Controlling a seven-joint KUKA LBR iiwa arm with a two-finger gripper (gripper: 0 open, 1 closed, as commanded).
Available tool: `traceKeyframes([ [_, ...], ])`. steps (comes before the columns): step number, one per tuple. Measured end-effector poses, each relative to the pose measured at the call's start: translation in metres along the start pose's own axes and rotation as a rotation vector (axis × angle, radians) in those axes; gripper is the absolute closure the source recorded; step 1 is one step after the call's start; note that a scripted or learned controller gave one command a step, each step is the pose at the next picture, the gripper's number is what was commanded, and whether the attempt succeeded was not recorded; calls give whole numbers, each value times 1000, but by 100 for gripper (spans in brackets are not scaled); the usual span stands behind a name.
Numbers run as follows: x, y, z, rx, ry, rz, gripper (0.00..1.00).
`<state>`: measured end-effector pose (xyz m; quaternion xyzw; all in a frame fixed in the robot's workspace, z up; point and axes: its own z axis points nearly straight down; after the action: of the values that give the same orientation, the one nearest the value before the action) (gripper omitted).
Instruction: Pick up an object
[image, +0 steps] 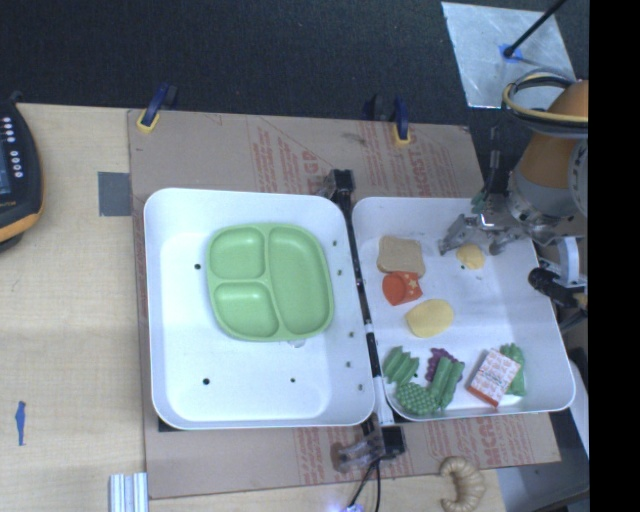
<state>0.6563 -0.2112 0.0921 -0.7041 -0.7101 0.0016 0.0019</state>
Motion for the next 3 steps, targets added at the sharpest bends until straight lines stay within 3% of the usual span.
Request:
traceKeyframes([
  [3,0,0,0,0,0,0,0],
])
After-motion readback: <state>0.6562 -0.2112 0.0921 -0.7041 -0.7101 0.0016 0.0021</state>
